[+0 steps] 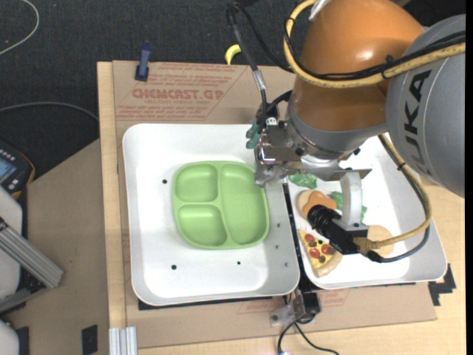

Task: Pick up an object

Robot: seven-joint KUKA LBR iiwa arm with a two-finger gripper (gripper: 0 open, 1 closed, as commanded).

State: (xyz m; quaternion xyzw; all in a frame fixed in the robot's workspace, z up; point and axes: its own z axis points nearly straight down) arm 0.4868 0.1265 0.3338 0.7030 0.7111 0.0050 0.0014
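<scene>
My gripper (352,198) hangs low over the right bin (423,231), under the big orange wrist band. Small toy foods lie around it in that bin. A pizza slice (321,253) rests at the near left corner. An orange piece (318,199) sits just left of the gripper, a tan piece (379,234) to its right, and a green piece (302,178) peeks out from beneath the wrist. The arm hides much of this bin. A light green divided plate (220,203) lies in the middle of the left bin (142,198).
Both bins rest on a cardboard sheet (177,92) with red lettering. A blue clip (143,62) sits at its far left corner. Cables run from the back down to the wrist. Dark floor surrounds the bench.
</scene>
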